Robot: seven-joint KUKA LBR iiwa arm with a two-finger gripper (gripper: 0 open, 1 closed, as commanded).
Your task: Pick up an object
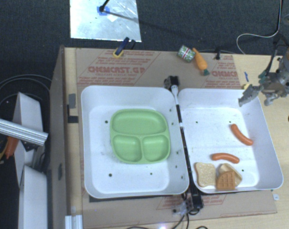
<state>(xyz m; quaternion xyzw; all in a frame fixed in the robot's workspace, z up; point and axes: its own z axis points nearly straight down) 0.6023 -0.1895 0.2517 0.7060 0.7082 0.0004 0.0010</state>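
Hovering at right bin (pixel 259 128) far rim, end effector (pixel 251 95) grip state unclear, 2 sausages (pixel 241 134) mid-bin, waffle (pixel 225 180) at near edge

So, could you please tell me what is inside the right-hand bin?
The right bin holds two sausages, a bread slice and a waffle overlapping another slice, partly hiding it.

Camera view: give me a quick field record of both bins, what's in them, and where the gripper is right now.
left bin: holds a green divided plate, lying flat
right bin: two sausages and toast pieces
sausage one: toward the right wall
sausage two: nearer the middle, above the toast
toast pieces: front edge, one slice beside overlapping darker pieces
gripper: at the right bin's far right corner, nothing seen between its fingers
outside bins: toy carrot and small can on the cardboard
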